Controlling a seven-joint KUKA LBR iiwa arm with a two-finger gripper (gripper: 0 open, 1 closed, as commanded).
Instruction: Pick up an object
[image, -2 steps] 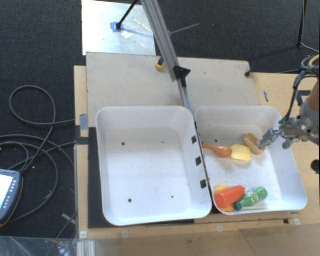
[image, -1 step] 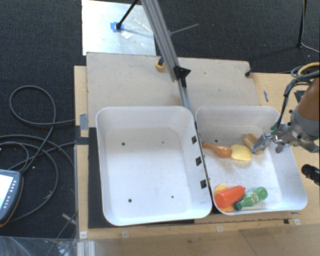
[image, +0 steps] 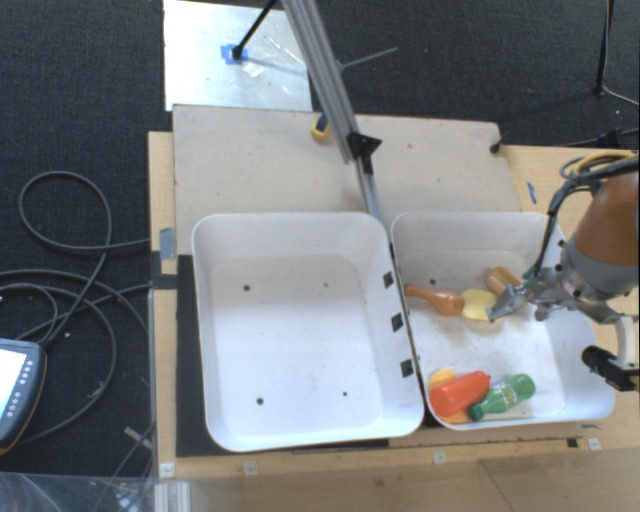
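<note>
The right bin (image: 455, 222) holds several small items. An orange-brown spoon-shaped piece (image: 436, 298) lies near its left wall, with a pale yellow piece (image: 476, 303) touching its right end. A tan-brown piece (image: 501, 277) sits just behind those. At the front lie a red and orange item (image: 459, 391) and a green bottle (image: 504, 395), side by side. My gripper (image: 507, 301) reaches in from the right and hangs low at the right edge of the yellow piece, partly covering it. I see nothing lifted off the bin floor.
The left bin (image: 290, 228) stands beside the right one, and their walls meet at a seam with black markers (image: 397, 322). A grey pole (image: 330, 80) slants down from the top to that seam. The arm's orange band (image: 610, 225) hangs over the right bin's far right side.
</note>
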